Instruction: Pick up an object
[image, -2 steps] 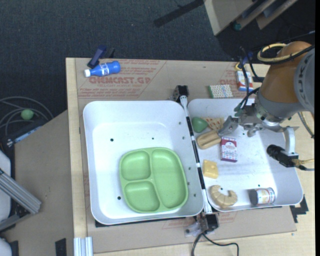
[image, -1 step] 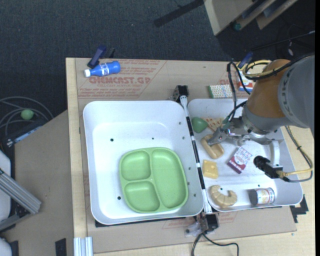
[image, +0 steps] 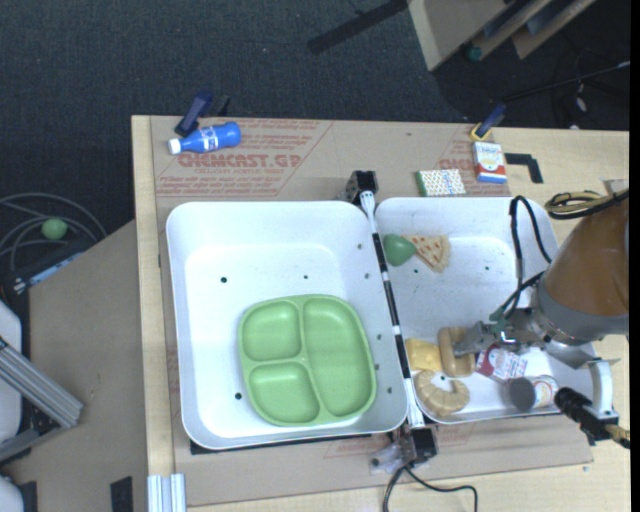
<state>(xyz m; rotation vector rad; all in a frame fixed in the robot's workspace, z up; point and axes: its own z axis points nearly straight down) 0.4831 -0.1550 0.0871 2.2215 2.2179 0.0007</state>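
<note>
Two glossy white bins (image: 200, 300): left holds a smooth three-part green tray (image: 305, 358); right, a ridged pastry (image: 443, 392) by the pincer (image: 478, 343), grip unclear.

Re pincer (image: 478, 345): blue/white bottle (image: 205, 138) lies on bench (image: 150, 300) far up-left, beyond the bins. Green patterned card (image: 442, 182) & small orange/white box (image: 489, 160) sit straight above it, close tog. Black clamp (image: 361, 185) up-left at bin seam; 2nd clamp (image: 420, 443) below-left. Green ball (image: 54, 229) far left, off bench.
</note>
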